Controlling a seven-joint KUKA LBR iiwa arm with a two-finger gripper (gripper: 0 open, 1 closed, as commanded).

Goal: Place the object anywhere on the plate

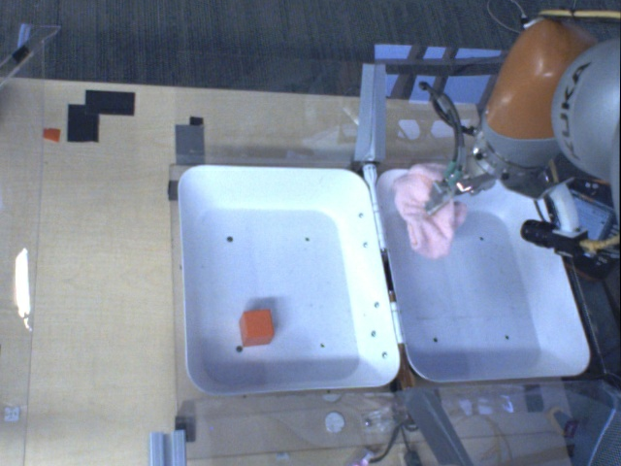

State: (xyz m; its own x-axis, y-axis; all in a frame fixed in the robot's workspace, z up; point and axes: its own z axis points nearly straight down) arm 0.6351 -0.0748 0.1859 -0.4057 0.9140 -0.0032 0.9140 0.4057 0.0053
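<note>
**Pink cloth at gripper, right bin**

Risk: the limp pink cloth (427, 217) may slip or drag out of a partial pinch, since most of it hangs loose. It sits in the right bin (505, 348), upper left corner, bunched under and left of the gripper (449, 190). Finger state: cannot tell. Orange block (257, 327) lies in the left bin (291, 202).

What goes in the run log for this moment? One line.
gripper: over pink cloth, right bin | orange block: left bin
</note>
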